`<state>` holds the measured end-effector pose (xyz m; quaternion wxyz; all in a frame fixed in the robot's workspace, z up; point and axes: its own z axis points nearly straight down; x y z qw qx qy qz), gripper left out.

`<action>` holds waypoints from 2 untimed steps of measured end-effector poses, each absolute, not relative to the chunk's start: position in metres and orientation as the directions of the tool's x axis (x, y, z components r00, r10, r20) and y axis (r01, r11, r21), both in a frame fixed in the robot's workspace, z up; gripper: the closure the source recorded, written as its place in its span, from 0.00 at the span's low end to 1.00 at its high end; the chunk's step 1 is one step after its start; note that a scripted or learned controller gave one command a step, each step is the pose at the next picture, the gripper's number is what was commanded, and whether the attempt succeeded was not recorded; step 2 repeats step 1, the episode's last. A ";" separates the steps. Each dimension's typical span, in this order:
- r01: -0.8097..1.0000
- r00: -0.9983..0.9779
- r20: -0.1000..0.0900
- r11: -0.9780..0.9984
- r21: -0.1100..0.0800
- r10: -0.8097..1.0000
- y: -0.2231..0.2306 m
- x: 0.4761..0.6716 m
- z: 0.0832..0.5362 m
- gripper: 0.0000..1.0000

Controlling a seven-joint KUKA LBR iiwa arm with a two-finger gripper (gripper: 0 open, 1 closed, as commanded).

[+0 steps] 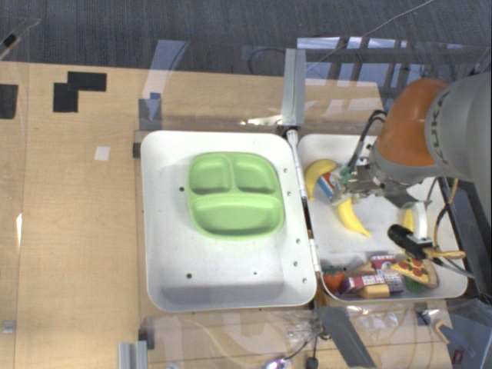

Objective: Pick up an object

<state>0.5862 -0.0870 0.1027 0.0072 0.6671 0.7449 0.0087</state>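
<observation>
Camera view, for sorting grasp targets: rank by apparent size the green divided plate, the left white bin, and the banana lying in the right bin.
1. left white bin
2. green divided plate
3. banana, clearly the smallest, partly hidden by the arm.

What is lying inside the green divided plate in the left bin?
The green divided plate in the left bin shows three bare compartments with no item in them. The plate itself covers the bin floor under it, so whatever lies beneath it is hidden.
</observation>
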 end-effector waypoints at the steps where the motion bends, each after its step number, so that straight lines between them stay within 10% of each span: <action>1: 0.995 -0.096 -0.001 0.096 0.008 0.995 -0.051 0.670 0.207 1.00; 2: 0.995 -0.096 -0.001 0.096 0.008 0.995 -0.051 0.670 0.207 1.00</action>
